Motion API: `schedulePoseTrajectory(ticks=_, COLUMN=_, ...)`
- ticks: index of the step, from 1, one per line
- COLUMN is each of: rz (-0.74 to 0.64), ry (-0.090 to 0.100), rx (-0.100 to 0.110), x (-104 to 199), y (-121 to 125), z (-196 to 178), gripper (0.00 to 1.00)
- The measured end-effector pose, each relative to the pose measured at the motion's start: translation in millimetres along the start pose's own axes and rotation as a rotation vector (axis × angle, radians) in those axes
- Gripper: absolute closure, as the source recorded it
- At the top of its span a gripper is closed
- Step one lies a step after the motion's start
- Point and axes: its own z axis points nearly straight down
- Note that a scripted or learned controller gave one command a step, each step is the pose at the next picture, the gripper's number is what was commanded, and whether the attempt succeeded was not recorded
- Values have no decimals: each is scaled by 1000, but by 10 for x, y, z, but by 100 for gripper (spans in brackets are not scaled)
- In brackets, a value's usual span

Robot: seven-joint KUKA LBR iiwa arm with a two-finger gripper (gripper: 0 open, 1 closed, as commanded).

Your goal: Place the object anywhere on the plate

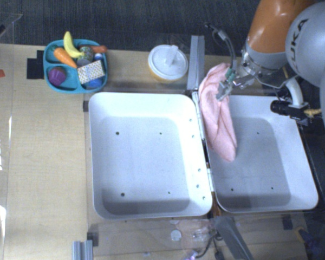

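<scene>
A pale wooden worktop [38, 161] is seen from above at a slant, with a dark carpeted floor [124, 7] beyond its far edge. Two shallow white bins are set side by side on it, the left white bin [146, 199] and the right white bin [271, 199], their inner rims almost touching. Behind the left bin, a blue sectioned plastic tray [47, 80] is placed near the far edge, loaded with toy food (a yellow banana [70, 45] and an orange carrot [64, 57] can be made out, together with a purple piece and a speckled block). A round white and yellow lidded container [168, 62] is set further right, just behind the gap between the bins. The grey arm with its orange band [273, 20] is brought in from the right, its wrist bent down and leftward over the far left corner of the right bin. The gripper [227, 85] is closed on the upper edge of a soft pink cloth [219, 123], which is held between the fingers. The cloth is draped downward along the right bin's left wall, its lower end lying on the bin floor.
</scene>
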Motion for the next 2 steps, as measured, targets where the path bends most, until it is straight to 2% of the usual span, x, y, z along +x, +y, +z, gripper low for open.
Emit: schedulePoseTrajectory(ticks=2, rz=-805, ry=4, rx=1, x=1152, y=134, z=63, gripper=100)
